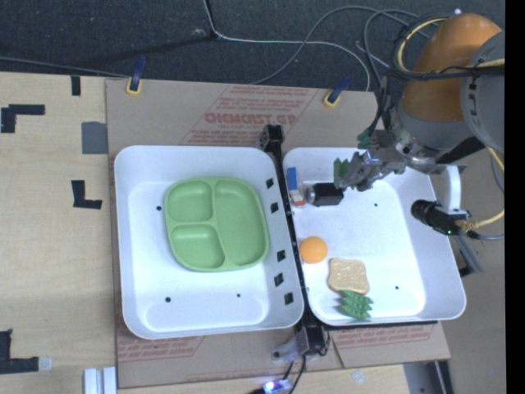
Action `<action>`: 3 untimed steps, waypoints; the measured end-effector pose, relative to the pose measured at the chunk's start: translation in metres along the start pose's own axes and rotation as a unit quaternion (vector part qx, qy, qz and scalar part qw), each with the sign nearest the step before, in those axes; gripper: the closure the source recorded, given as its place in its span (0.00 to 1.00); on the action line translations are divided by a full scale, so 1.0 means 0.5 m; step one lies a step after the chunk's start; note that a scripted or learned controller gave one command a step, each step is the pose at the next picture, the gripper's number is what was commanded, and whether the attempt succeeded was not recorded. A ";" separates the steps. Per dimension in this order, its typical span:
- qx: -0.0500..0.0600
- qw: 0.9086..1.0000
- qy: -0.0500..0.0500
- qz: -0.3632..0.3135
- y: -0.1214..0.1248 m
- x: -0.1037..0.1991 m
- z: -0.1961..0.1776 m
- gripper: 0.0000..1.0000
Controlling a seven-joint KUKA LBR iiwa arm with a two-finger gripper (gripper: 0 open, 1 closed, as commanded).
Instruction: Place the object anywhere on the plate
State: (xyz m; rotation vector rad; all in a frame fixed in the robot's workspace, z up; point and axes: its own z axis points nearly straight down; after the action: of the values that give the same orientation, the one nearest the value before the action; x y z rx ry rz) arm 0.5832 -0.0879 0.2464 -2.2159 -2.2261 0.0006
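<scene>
We see the grey arm (459,80) entering from the upper right of the frame, its orange band at the top right corner and its wrist bent down and leftward over the upper part of the right bin (435,294). The tool (354,173) hangs over that bin's upper left area, close to the divider between the two bins; we cannot tell how far it is open or whether it grips anything, as the tip is a dark blur. We count two white bins on the desk (49,245). The left bin (139,302) holds one green divided plate (217,222) at frame centre-left. In the right bin's lower left lie three objects: one orange ball (312,249), one bread slice (348,276) and one green leafy piece (356,304).
</scene>
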 end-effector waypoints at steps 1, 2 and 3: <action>0.000 1.000 0.000 0.000 0.028 0.107 -0.011 1.00; 0.000 1.000 0.000 0.000 0.055 0.199 -0.015 1.00; 0.001 1.000 0.000 0.000 0.083 0.302 0.025 1.00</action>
State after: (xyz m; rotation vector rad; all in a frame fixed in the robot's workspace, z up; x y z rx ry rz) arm 0.6242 0.0635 0.2339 -2.2154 -2.2263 0.0030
